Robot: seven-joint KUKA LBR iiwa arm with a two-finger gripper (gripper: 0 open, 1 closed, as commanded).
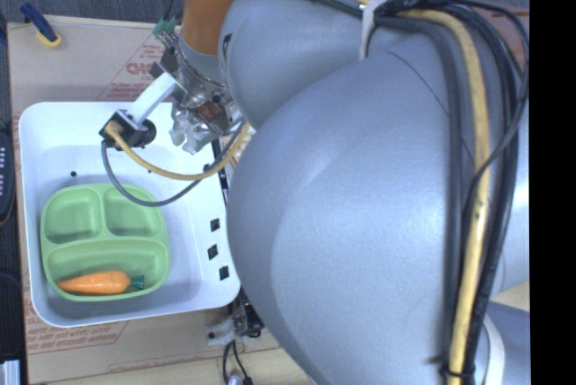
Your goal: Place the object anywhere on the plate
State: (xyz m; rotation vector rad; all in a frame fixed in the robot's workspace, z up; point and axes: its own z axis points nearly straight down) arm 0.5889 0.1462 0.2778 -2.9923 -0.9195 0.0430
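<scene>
A green divided plate [103,221] lies in the left white bin [54,127], towards its front left. An orange carrot [94,283] with a small green stub rests in the plate's long near compartment. My gripper [192,130] hangs over the bin's back right part, above and to the right of the plate and apart from the carrot. Nothing shows in the gripper. The big grey arm [360,194] hides the whole right side of the scene.
A black cable end with a yellow hose [126,133] dangles from the wrist over the bin's back. A blue and yellow clamp [40,25] sits on the cardboard at the far left. Small black marks [214,239] dot the bin's right wall.
</scene>
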